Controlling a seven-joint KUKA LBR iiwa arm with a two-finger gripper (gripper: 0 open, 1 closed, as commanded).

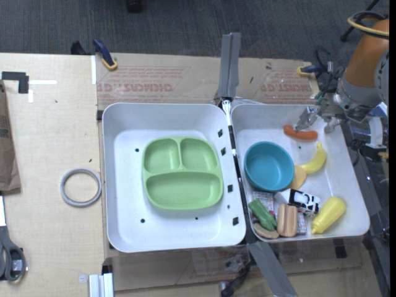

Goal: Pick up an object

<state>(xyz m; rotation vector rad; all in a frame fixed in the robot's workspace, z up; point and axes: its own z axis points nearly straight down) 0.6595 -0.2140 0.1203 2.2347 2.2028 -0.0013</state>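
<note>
The left bin (pixel 117 184) bears a green divided plate (pixel 182 172). The right bin (pixel 352 184) holds a blue bowl (pixel 268 166) at its centre and a banana (pixel 312 159) at 3 o'clock of the bowl. The gripper (pixel 306 119) hangs just above the orange hot dog (pixel 300 132), at the bowl's 1 o'clock; whether it is spread or pinched, I cannot tell. It should straddle the sausage's short axis, descending squarely.

Glossy plastic green plate (pixel 182 173), smooth blue bowl (pixel 268 166), matt white bins (pixel 117 184), perhaps plastic
</note>
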